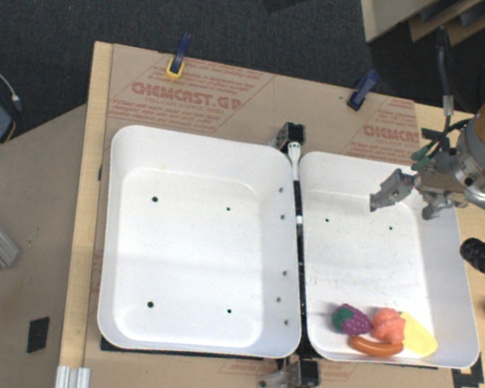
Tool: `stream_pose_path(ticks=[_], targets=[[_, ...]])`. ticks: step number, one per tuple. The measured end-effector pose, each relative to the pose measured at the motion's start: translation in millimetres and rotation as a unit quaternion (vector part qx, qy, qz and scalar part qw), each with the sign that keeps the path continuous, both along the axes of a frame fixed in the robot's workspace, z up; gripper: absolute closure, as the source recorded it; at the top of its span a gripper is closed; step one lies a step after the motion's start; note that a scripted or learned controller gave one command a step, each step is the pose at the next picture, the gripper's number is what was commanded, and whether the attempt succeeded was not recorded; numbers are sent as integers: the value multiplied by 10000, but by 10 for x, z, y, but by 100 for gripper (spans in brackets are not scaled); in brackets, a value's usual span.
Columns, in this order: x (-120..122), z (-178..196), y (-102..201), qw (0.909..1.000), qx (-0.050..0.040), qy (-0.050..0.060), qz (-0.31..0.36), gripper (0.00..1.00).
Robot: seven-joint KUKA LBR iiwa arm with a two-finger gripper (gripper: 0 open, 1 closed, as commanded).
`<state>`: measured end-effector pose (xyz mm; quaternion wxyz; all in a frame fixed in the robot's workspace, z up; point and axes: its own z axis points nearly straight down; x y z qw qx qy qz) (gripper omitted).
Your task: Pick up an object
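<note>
**Pickup not yet begun**

Gripper (411, 193) hangs over the right bin's (342, 259) far end, well apart from the toy food; you cannot tell whether its claw is spread. Nothing is lifted. Grape bunch (353, 320), what looks like a peach (389, 325), yellow piece (420, 338) and sausage (375, 347) huddle near the bin's front edge. The sausage's long axis runs left-right.
</note>
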<state>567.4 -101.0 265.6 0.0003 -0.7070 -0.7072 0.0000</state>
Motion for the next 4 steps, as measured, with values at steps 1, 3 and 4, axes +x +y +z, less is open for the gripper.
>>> stream_pose_path(ticks=[1, 3, 4], targets=[[-198, 47, -703, 10000, -12, -7, -26, 0], [-772, 1286, -395, 10000, -21, -84, 11, 0], [-881, 1306, -976, 10000, -21, -26, -13, 0]])
